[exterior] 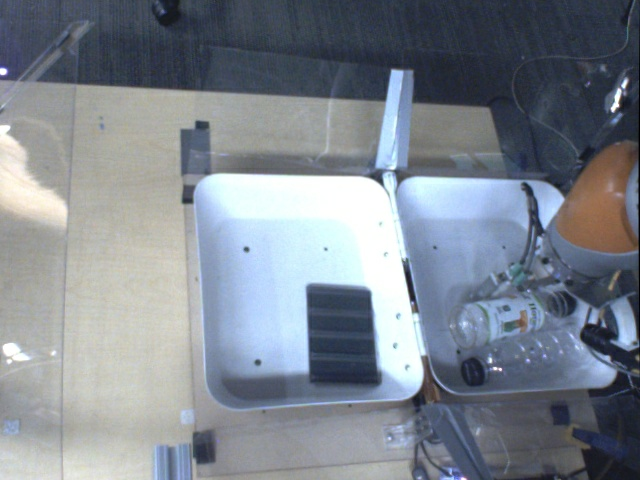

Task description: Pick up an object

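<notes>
Bottles lie in the right bin point(440, 208): a clear plastic bottle point(500, 320) with a white and green label rests on its side near the middle, and a second clear bottle with a dark cap point(472, 371) lies just below it toward the bin's near wall. Right beside the labelled bottle's far end sits the claw point(545, 286), low in the bin under the arm's orange band point(605, 203); whether it is released or clenched I cannot tell from here. The step looks like the reach and descent onto the labelled bottle. Next would come a firm closing across its round body, which may roll away. The left bin point(230, 218) holds a black ribbed block point(342, 334), well apart, on the wooden counter point(120, 268).
</notes>
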You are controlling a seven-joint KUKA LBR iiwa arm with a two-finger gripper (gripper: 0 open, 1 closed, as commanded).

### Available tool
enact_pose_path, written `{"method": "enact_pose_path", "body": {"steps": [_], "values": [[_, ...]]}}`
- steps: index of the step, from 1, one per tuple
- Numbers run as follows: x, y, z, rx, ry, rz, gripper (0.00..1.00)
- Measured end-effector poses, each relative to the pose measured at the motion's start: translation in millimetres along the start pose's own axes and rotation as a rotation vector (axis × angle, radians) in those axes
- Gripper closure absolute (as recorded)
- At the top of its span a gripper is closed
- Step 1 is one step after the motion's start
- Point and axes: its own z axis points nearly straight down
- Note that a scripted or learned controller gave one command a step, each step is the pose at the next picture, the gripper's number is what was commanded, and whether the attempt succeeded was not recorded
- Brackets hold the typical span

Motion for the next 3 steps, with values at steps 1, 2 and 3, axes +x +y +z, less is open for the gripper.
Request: {"method": "enact_pose_path", "body": {"steps": [1,2,3], "values": [[-12.9,-41.9,-0.6,-0.001,0.003,-0.053,0.0],[-28.0,-0.8,-13.1,0.009,0.004,0.111,0.0],[71.7,1.4,-0.5,-0.001,0.004,0.001,0.0]]}}
